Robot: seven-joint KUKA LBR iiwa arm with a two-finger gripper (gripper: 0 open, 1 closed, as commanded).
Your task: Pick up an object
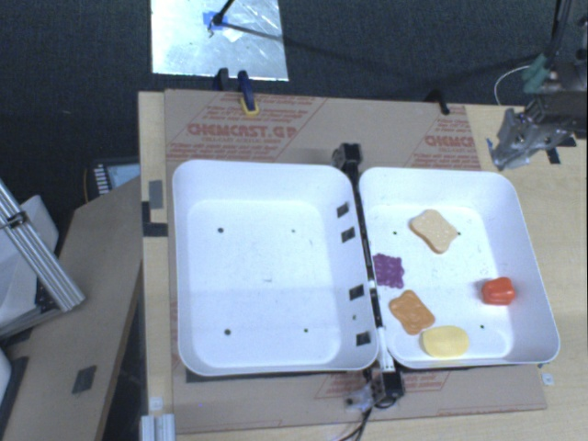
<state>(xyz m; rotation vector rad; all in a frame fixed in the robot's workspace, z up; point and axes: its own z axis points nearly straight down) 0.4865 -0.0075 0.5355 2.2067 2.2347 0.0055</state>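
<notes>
Gripper position: We found the gripper (pixel 511 151) at the upper right of the view, beyond the far right corner of the right bin (pixel 525 211) and well apart from every object.
Gripper hold: We saw nothing held in it.
Finger state: We could not tell; the tool end was too small and blurred for us to judge.
Right bin contents: We counted five items, namely a tan toast-shaped piece (pixel 434 230), a purple cluster (pixel 388 269) against the dividing wall, an orange-brown waffle-like piece (pixel 411 310), a yellow oval piece (pixel 446 341) just beside it, and a red piece (pixel 498 290) near the right wall.
Left bin: We noted only its bare white floor (pixel 266 274).
Likeliest target: We judged the toast-shaped piece or the red piece the easiest to reach, as each lay apart from its neighbours.
Handling: The items looked to us like small toy food, probably light and stiff, with smooth faces that might slip.
Where to take hold: We advised closing across the narrow width of the toast-shaped piece, or across the rounded body of the red piece.
Risk: The flat pieces lay low on the floor; we judged that the fingertips might skid over them.
</notes>
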